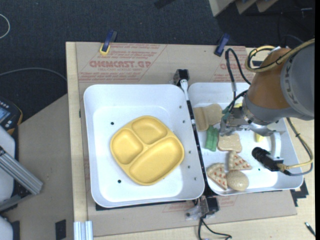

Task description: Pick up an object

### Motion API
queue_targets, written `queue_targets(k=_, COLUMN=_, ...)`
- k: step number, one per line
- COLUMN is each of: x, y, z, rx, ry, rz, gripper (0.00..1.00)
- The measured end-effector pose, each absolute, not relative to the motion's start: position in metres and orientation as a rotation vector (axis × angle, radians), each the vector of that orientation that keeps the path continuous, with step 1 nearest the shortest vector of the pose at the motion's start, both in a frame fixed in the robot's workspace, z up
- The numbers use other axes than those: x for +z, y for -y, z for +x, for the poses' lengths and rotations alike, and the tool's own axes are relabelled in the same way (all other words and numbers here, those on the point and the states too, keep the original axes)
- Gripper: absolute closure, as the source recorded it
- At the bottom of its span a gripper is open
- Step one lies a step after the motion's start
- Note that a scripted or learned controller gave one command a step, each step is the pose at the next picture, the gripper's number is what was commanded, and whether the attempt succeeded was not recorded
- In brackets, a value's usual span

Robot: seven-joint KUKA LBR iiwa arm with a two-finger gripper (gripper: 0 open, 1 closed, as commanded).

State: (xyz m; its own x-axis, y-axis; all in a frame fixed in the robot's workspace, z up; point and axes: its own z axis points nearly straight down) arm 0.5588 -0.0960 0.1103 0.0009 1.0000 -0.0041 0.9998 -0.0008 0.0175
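yellow three-compartment plastic tray (146, 149), glossy

Yellow divided plate (146, 149) sits in left bin (95, 134). Arm (280, 84) reaches into right bin (285, 181), gripper (227, 126) low over toy food pieces (229, 143).

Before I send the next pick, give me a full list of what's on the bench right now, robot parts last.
White shallow bins: two, side by side; left bin, right bin.
Yellow plastic divided plate: one, middle of left bin.
Tan toast-shaped toy slices: two, right bin; one near the divider, one below the claw.
Green toy piece: one, right bin, by the divider.
Pizza-slice toys: two, near end of right bin.
Beige round toy: one, near end.
Clamps: two, blue, far bench edge.
Claw: one, grey, over right bin.
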Motion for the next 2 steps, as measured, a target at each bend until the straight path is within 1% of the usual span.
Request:
queue_targets(k=1, x=0.088, y=0.095, z=0.571, rx=0.003, ry=-2.218, rz=2.218, gripper=1.0)
queue_targets(k=2, x=0.1, y=0.095, z=0.572, rx=0.009, ry=-2.214, rz=2.216, gripper=1.0)
